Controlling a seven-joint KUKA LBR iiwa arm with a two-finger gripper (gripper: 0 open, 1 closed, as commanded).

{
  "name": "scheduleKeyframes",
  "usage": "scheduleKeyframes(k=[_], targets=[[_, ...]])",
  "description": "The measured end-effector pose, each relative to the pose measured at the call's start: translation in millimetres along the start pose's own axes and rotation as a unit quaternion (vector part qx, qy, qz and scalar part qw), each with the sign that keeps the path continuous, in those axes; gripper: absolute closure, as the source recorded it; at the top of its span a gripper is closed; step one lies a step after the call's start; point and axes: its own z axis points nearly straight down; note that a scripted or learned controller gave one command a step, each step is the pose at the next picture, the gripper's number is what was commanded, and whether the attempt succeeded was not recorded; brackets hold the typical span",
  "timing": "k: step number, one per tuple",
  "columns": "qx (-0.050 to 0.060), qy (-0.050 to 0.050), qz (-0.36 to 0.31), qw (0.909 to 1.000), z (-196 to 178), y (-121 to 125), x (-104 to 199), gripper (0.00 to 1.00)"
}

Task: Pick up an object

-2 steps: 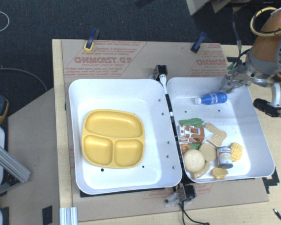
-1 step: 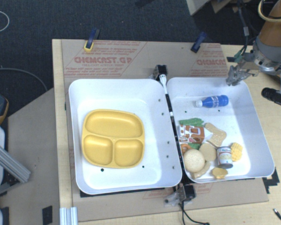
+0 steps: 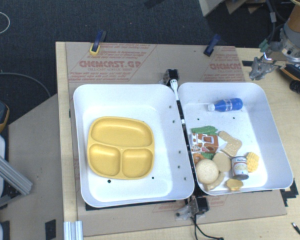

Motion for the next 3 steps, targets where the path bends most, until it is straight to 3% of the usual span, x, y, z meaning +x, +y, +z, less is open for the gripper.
scheduleKeyframes(k=[1, 3], targets=[[0.002, 0.0, 0.0, 1.0, -13.7, 1.3, 0.1, 1.0], [0.006, 0.003, 0.0, 1.0, -21.7, -80.7, 75.5, 1.0]])
